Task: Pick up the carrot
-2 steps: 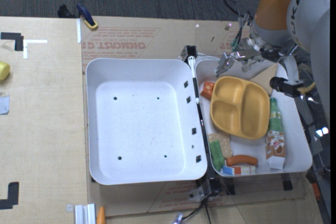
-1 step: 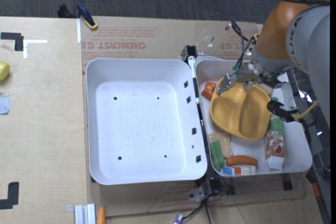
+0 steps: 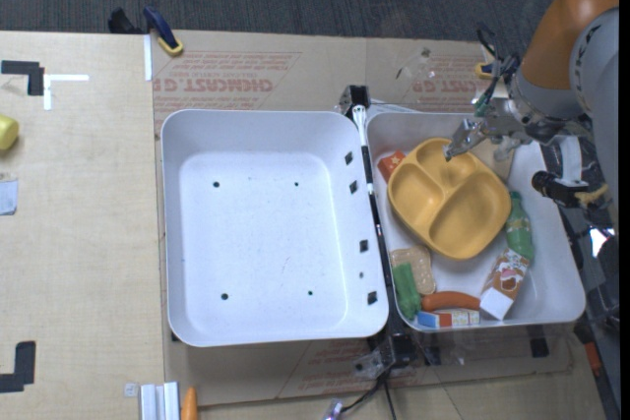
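Carrot point(image 3: 451, 301) lies near the front edge of the right bin point(image 3: 566, 241), long axis roughly left-right, between a bread slice point(image 3: 413, 268) and a small carton point(image 3: 449, 318). Yellow plate point(image 3: 450, 198) sits behind it. Gripper point(image 3: 461, 143) hovers at the plate's far rim, well apart from carrot; holds nothing, finger spread can't tell. Carrot lies toward the bin's front from the gripper.

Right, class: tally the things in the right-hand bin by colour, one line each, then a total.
Yellow: 1, divided plate
Orange: 1, carrot
Green: 2, packets
Other or mixed colours: 4
Total: 8
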You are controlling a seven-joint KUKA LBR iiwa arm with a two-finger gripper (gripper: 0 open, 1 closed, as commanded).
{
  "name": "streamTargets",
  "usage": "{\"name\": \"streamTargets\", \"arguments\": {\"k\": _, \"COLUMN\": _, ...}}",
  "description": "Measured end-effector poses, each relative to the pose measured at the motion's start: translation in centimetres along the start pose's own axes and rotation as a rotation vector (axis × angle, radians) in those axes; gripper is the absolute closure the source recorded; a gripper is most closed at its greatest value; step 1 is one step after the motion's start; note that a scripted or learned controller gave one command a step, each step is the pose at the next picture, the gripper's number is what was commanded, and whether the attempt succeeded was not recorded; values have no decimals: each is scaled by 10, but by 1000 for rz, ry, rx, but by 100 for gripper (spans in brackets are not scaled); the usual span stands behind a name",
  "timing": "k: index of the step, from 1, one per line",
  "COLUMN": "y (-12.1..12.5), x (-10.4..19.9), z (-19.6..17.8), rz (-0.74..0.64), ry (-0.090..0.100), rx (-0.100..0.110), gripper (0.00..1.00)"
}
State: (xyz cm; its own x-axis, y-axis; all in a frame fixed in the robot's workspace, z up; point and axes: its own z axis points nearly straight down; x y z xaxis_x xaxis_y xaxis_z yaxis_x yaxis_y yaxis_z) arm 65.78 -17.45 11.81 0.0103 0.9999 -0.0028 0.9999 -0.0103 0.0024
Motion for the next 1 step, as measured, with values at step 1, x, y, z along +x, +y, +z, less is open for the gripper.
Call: {"name": "streamTargets", "arguments": {"k": 1, "y": -60, "x": -28, "z": 24, "rz": -189, "ry": 1, "rx": -2, "gripper": 0}}
